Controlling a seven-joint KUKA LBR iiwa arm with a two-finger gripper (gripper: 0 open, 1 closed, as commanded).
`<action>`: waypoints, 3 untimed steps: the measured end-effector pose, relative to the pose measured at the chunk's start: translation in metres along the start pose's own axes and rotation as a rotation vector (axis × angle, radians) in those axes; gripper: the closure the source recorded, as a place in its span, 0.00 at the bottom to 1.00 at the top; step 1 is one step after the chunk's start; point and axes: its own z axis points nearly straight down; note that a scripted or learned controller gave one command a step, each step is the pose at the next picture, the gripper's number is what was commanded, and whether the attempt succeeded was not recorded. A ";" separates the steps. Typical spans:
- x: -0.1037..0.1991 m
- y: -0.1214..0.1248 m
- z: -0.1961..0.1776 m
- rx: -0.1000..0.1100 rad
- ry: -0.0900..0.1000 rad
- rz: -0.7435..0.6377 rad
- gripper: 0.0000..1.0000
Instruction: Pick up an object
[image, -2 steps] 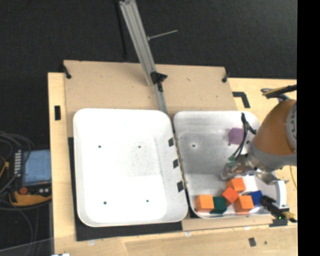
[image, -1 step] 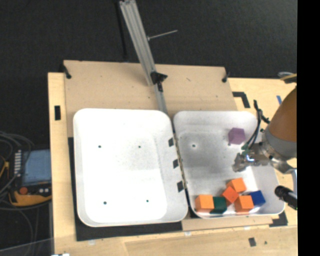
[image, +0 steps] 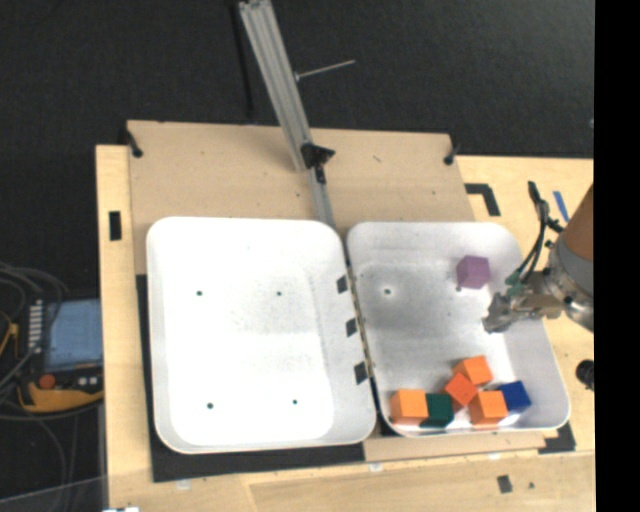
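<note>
In the right bin (image: 420, 320) a purple cube (image: 474, 271) lies alone near the far right side. Clustered at the bin's near edge are several orange blocks (image: 461, 388), one of them an orange block (image: 408, 404) at the cluster's left end, along with a dark green block (image: 439, 408) and a blue block (image: 514, 396). My gripper (image: 497, 318) reaches in from the right and hangs over the bin's right side. It is a little in front and to the right of the purple cube, and above the cluster. Nothing shows in its grasp.
The left bin (image: 250, 330) sits beside the right one, with a hinged divider (image: 355, 325) between them. A slanted metal rod (image: 290, 110) rises from the bench behind the bins. Cables and a blue device (image: 70, 335) lie off the bench at the left.
</note>
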 end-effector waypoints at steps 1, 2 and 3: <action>-0.001 0.002 -0.054 0.000 0.000 -0.002 1.00; 0.047 0.009 -0.040 0.007 0.001 -0.003 1.00; 0.104 0.018 -0.037 0.007 0.003 -0.004 1.00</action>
